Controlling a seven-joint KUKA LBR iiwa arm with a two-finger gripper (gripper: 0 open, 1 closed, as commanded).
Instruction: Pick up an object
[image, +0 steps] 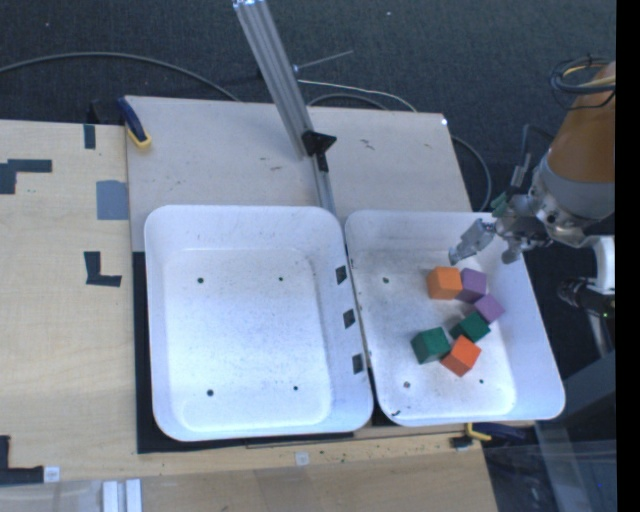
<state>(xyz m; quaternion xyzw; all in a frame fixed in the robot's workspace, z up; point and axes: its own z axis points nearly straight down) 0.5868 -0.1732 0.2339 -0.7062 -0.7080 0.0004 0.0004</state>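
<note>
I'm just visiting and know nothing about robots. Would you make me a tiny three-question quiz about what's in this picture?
1. True or false: all the blocks lie in the right bin.
2. How many purple blocks are there?
3. Which block lies nearest the hand? A) orange block B) green block C) red-orange block

Key: 1 true; 2 two; 3 A.

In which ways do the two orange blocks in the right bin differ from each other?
The upper orange block is a paler orange; the lower orange block looks redder. The upper one lies near the pincer and touches a purple block; the lower one lies nearer the bin's front, against two green blocks. Both are small blocks in the right bin.
</note>
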